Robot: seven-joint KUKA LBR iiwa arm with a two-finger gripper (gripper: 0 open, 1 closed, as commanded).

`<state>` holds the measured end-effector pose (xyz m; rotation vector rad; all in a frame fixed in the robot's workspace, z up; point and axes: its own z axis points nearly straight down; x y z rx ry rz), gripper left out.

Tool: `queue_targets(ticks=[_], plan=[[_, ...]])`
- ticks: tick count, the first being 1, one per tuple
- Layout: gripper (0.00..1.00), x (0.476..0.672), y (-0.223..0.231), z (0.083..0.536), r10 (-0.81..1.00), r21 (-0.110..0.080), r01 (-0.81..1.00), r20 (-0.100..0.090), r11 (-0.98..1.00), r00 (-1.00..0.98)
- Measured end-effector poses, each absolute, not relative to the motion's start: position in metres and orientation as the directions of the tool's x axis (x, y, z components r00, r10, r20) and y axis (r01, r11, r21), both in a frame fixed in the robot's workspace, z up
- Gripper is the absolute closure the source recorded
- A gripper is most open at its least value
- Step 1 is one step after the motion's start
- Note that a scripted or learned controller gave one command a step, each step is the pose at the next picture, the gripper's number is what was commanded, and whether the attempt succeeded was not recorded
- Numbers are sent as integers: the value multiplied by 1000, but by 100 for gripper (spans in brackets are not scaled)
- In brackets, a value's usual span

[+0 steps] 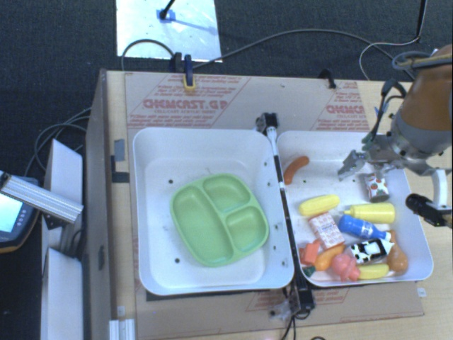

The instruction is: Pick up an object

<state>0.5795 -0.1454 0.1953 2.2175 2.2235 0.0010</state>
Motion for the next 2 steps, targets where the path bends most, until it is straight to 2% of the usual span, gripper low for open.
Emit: queue_targets(ticks=[1,2], plan=[[0,548,-104,101,1000,18,1000,-2,1,-1],[100,549,-103,111,1000,18,1000,1,2,-2]])
